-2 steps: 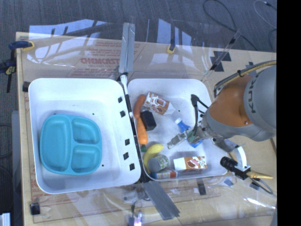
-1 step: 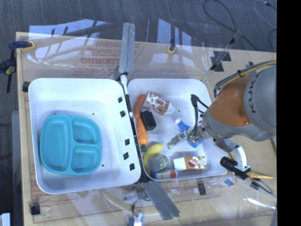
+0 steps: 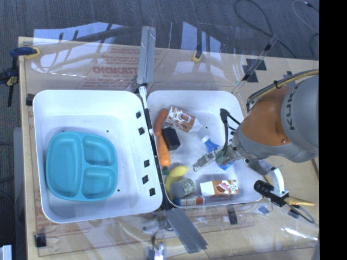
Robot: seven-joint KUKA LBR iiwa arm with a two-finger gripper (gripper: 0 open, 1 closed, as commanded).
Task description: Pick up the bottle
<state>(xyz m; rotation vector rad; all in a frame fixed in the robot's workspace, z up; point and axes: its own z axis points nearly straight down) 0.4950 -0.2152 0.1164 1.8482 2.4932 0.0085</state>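
A small clear bottle with a blue cap [image 3: 209,143] lies in the middle of the right bin [image 3: 190,99]. My gripper [image 3: 202,162] hangs low over that bin, just below and beside the bottle, reaching in from the right under the orange-banded wrist [image 3: 263,128]. Part of the bottle's body is hidden behind the gripper. A blue patch [image 3: 225,164] shows under the wrist. I cannot make out whether anything sits between the fingers.
The right bin also holds a carrot [image 3: 162,140], a black block [image 3: 171,138], a snack packet [image 3: 180,119], a yellow lemon-like item [image 3: 177,173], a grey round object [image 3: 184,187] and a white-and-red box [image 3: 219,188]. A blue divided plate [image 3: 81,165] lies in the left bin [image 3: 81,104].
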